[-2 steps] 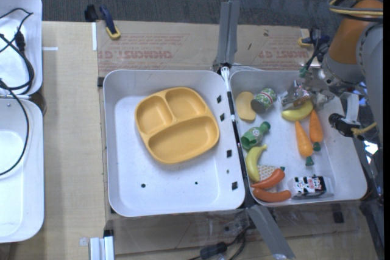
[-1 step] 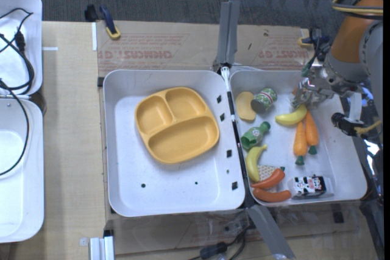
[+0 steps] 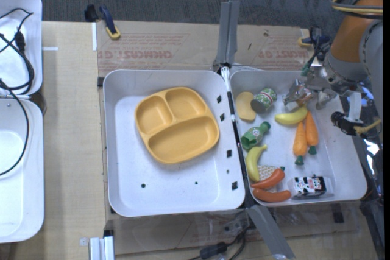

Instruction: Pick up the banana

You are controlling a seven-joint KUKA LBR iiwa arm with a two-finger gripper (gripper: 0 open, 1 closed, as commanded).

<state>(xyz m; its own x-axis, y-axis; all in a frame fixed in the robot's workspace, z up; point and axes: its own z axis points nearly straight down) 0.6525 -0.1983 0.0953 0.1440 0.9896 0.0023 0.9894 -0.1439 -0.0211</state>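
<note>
Two yellow bananas lie in the right bin (image 3: 347, 155). One banana (image 3: 290, 117) rests near the bin's upper middle, curved, beside two orange carrots (image 3: 300, 139). The other banana (image 3: 254, 160) lies lower left, next to a green bottle (image 3: 254, 134). My gripper (image 3: 301, 96) hangs low over the right bin, just above and slightly right of the upper banana. Its tips sit close to that banana's top edge, and I cannot make out any contact. The arm's orange band (image 3: 353, 33) shows at the upper right.
A yellow divided plate (image 3: 177, 125) lies in the left bin (image 3: 122, 149). The right bin also holds a green can (image 3: 264, 99), a tan slice (image 3: 245, 105), two red sausages (image 3: 272, 195) and a black-and-white toy (image 3: 308, 186). The metal divider (image 3: 228, 39) stands between the bins.
</note>
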